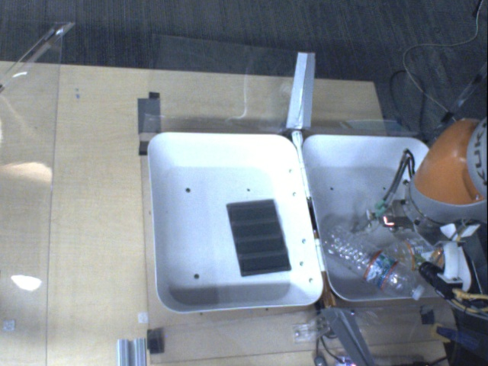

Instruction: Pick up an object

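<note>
You are looking down at a slant on two shallow white bins set side by side on a pale wooden bench (84, 227).

One clear plastic bottle (374, 264) lies on its side in the right bin (343, 174), in the near half of the bin's floor. Its long axis runs on a diagonal, from upper left to lower right in the camera view. A band of red and blue label wraps its middle, but the print is too small and blurred to read. You cannot tell which end carries the cap.

The arm's orange band (450, 175) hangs over the right bin's right edge. Below it the gripper (393, 218) sits low over the bin floor, just above and beside the bottle's middle. Nothing visible lies between its parts, and the view is too cluttered to tell whether it is open or closed.

One flat black ribbed block (258, 237) lies in the left bin (183, 174), right of centre and toward the near side. Its long axis is tilted slightly from top left to bottom right, with four raised bands across it.

A grey upright bar (302, 90) stands behind the seam where the two bins meet.
</note>
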